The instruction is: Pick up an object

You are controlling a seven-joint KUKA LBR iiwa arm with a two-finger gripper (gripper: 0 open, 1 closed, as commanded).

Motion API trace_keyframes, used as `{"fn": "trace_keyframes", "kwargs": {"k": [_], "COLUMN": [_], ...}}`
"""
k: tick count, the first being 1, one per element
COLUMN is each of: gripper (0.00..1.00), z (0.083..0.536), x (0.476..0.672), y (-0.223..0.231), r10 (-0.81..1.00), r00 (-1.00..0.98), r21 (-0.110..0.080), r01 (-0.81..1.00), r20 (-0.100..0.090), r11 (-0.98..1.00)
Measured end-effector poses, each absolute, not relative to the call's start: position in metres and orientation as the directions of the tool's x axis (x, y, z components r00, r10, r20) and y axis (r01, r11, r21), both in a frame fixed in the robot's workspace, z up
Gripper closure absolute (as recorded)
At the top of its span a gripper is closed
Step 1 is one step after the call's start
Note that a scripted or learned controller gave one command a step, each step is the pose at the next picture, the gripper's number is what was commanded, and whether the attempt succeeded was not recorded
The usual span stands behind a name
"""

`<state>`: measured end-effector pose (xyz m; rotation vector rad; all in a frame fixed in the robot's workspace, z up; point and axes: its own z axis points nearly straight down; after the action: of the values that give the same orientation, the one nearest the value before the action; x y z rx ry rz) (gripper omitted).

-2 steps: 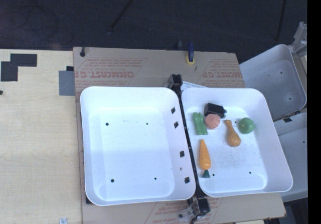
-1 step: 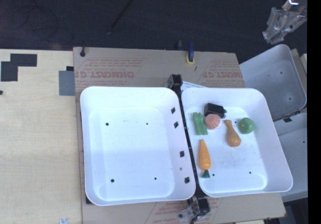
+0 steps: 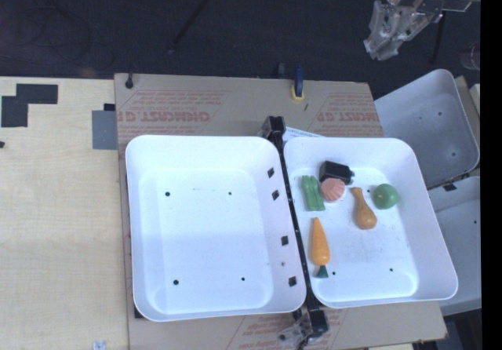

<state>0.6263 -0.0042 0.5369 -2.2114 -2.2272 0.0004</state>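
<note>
White bins (image 3: 204,154) on cardboard-topped bench (image 3: 196,109)

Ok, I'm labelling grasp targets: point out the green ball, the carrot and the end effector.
green ball (image 3: 384,196): camera view, centre of the ball.
carrot (image 3: 318,242): camera view, middle of its orange body.
end effector (image 3: 386,44): camera view, between its fingertips.

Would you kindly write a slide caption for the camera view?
Tool raised beyond the bench; carrot, green ball and other toys lie in the right bin.
</note>
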Motion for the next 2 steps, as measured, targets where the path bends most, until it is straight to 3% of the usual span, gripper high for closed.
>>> {"fn": "trace_keyframes", "kwargs": {"k": [1,2], "gripper": [1.00,1.00], "z": [0.537,0.537], "x": [0.616,0.637], "y": [0.082,0.138], "r10": [1.000,1.000], "r00": [-0.009,-0.005], "r21": [-0.005,-0.003], "r01": [1.000,1.000], "r20": [0.002,0.000], "r11": [0.010,0.005]}}
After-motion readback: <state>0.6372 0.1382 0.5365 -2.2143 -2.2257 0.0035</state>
